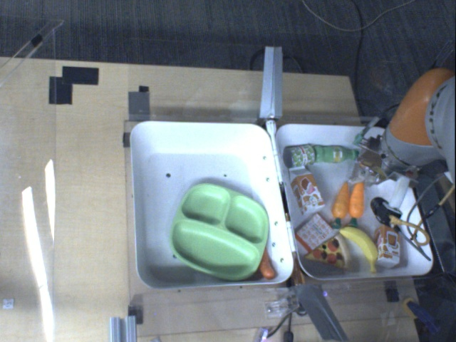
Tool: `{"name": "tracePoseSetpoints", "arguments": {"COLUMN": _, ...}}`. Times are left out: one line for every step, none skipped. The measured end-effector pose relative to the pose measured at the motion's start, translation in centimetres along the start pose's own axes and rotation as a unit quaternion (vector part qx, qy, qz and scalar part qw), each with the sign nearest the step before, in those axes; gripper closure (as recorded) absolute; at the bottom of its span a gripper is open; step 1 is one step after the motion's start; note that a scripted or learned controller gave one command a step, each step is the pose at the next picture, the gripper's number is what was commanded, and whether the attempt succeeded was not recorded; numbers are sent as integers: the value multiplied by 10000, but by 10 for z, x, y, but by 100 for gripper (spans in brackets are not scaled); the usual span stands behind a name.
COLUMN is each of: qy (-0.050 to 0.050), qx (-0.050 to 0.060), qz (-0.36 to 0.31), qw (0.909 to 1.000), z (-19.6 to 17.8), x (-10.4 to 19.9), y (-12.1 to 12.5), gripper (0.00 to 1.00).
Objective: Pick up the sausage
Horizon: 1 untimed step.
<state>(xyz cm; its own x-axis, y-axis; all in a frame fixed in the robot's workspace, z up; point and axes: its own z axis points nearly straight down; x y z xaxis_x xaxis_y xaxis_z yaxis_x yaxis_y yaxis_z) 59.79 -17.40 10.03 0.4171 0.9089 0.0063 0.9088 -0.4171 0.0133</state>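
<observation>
I am looking down on a pale wooden bench (78,212) that is taking up most of the scene. Beyond its far edge, dark grey carpet (178,13) is running across the floor, with a thin cable (360,20) looping over it at the far right. Black tape marks (70,83) are sitting on the bench at the far left. Light is glaring off a clear panel (35,212) at the left.

We see a green divided plate (220,230) tilted in the left bin (153,162), with what may be the sausage (266,268) peeking from under its right edge. The right bin (420,266) holds a bottle (320,154), two carrots (348,200), a banana (361,244) and small cartons. The gripper (372,164) hangs over that bin's far right corner.
</observation>
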Motion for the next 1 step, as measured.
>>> {"name": "tracePoseSetpoints", "arguments": {"qy": 0, "qx": 0, "qz": 2, "qw": 10000, "z": 0, "x": 0, "y": 0, "gripper": 0}}
